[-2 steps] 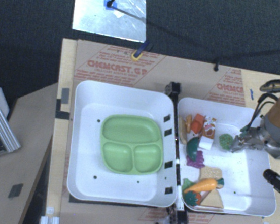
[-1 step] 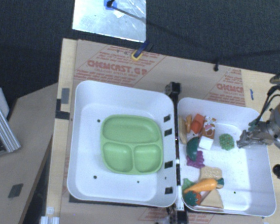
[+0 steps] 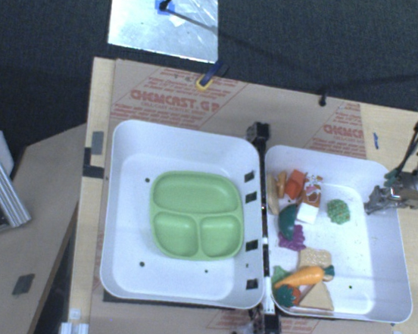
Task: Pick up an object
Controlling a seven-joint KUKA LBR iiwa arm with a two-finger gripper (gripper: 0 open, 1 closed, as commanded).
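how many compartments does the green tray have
3. The green tray lies in the left bin. One wide compartment spans its far half, and two smaller ones sit side by side along its near edge, one to the left, one to the right.

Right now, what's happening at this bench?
A grey arm reaches in from the right, its gripper over the right edge of the right bin, with nothing visibly between its fingers. That bin holds a heap of toy food along its left side: a carrot, a green broccoli piece, bread slices. The left bin holds a green divided plate. No pick has happened yet.
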